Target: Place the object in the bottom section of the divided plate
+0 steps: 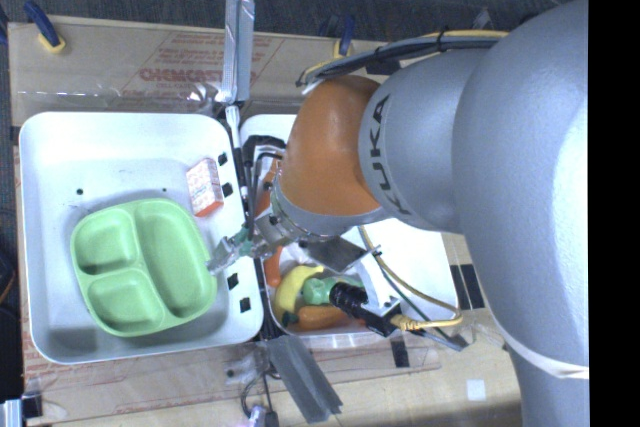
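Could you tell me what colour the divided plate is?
Light green plate, best seen in the camera view.

Left bin roomy, right bin crowded under the arm

The green divided plate (143, 265) lies open from above, with bare bin floor (110, 155) behind it and only a small orange-and-white box (204, 186) near the dividing wall. The arm (420, 155) overhangs the right bin, covering the banana (292, 287) and other items.
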Robot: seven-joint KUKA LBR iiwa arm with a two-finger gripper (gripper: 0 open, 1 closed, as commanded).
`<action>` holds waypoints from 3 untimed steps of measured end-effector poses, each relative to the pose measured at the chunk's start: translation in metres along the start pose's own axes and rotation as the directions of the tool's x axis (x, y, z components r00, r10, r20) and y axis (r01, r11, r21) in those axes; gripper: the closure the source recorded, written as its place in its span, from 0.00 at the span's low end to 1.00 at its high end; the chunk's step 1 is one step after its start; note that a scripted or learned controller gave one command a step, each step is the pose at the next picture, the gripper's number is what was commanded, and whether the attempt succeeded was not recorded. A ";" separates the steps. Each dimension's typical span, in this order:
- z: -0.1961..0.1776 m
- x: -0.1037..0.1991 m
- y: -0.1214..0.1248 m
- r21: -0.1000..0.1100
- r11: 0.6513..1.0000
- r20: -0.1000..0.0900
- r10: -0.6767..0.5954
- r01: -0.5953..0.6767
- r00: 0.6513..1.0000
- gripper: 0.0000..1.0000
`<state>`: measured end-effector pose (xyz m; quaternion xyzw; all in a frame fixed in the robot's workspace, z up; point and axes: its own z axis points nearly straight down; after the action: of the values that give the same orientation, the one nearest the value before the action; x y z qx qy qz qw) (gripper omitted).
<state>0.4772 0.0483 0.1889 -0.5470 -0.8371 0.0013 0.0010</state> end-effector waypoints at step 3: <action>-0.006 0.024 0.011 0.008 0.975 0.000 0.223 -0.223 0.975 0.00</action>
<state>0.4771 0.0750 0.1951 -0.6376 -0.7704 0.0046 0.0032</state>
